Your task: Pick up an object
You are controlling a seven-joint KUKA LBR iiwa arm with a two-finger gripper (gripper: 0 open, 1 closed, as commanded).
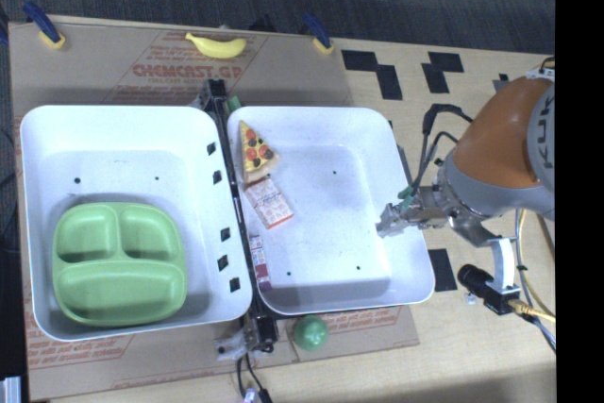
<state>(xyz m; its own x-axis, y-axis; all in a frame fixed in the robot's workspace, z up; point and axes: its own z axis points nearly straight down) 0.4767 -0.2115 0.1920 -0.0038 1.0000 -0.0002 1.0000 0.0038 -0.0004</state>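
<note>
A toy pizza slice [255, 150] lies in the right bin [377, 283] at its far left corner. Just in front of it sits a small red and white card or packet [269, 202]. My gripper [392, 224] hangs over the right bin's right rim, well to the right of both objects. The grey arm with its orange band [500, 137] comes in from the right. Nothing shows between the fingertips.
A green divided tray [118, 261] fills the front of the left bin [38, 137]. A yellow banana [216, 43] lies on the cardboard behind the bins. A green ball [310, 331] rests in front of the right bin. Blue clamps hold the cardboard's far edge.
</note>
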